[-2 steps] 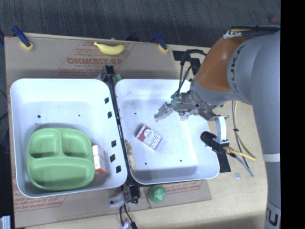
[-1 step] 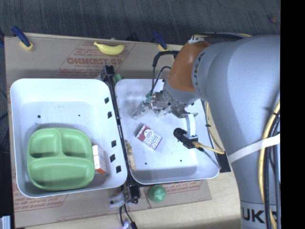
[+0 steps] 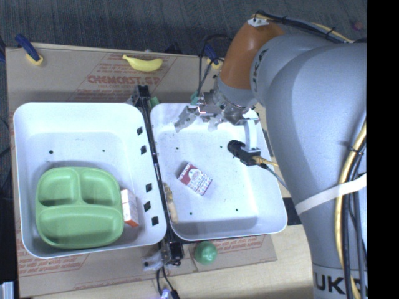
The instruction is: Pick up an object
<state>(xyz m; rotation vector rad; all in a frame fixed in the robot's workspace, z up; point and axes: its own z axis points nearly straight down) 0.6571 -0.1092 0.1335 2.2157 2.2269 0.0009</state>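
In the left white bin [image 3: 25,123], a pale green compartment tray of moulded plastic [image 3: 78,206] fills the near corner, and a small orange-and-white carton [image 3: 129,208] stands wedged against the tray's right edge, beside the bin wall. Beyond the bins, a yellow plastic banana [image 3: 143,61] lies on the brown cardboard sheet [image 3: 93,73], out of play. In the right white bin [image 3: 262,220], a small red-and-white flat packet [image 3: 194,179] lies alone near the middle of the floor, nothing touching it, probably the easiest thing to take. Its long axis runs diagonally, from upper left to lower right in the view. A green ball [image 3: 204,252] rests outside that bin's near rim. Over the far end of the right bin, the gripper [image 3: 198,118] hangs with its metal fingers spread apart, holding nothing, well short of the packet.
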